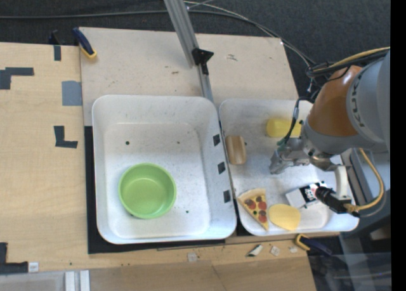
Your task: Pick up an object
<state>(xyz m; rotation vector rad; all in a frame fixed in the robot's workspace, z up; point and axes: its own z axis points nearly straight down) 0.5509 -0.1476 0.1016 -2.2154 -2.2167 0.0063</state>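
- The grey KUKA arm (371,103) comes in from the right edge of the camera view, bent over the right-hand shallow white bin (250,115).
- Its orange band (333,109) sits just above the wrist, over the bin's right side.
- The metal two-finger gripper (280,163) points down and leftward, hanging over the middle of that bin's floor.
- Cables loop around the wrist and trail off along the bin's right edge.
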